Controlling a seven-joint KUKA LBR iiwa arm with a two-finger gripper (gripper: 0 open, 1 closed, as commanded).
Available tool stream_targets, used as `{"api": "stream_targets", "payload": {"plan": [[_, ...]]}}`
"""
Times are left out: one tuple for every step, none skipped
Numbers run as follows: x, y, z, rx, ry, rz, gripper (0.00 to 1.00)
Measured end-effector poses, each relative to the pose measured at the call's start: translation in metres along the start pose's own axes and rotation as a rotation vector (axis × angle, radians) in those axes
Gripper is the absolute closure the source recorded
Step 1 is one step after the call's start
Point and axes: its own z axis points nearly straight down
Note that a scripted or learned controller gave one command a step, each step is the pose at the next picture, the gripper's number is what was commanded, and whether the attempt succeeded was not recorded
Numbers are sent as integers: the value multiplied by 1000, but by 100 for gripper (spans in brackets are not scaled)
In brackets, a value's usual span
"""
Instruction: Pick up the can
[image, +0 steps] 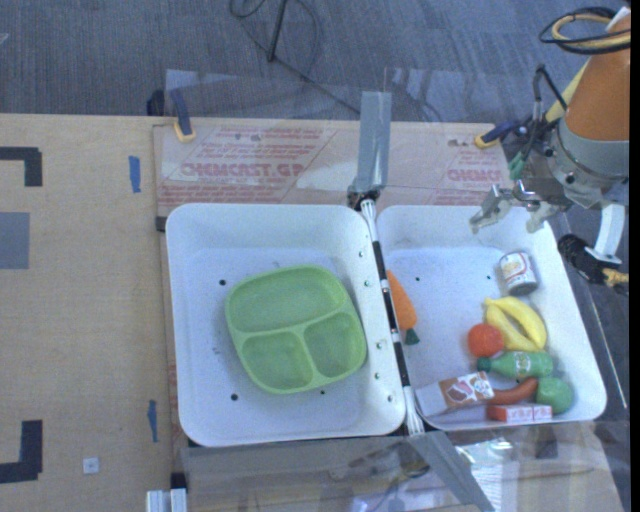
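The can, small and silver with a red and white label, lies on its side in the right bin, near the far right wall. My gripper hangs above the bin's far right corner, just beyond the can and apart from it. It is open, with nothing between its fingers.
Just in front of the can lie bananas, a tomato, a green bottle and a small box. A carrot rests against the divider. The left bin holds a green divided plate.
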Motion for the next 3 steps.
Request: {"api": "stream_targets", "payload": {"plan": [[-70,-27,46,0,-1,-127,0],[-72,-16,138,-8,4,-113,0],[-73,-16,127,-9,0,-113,100]]}}
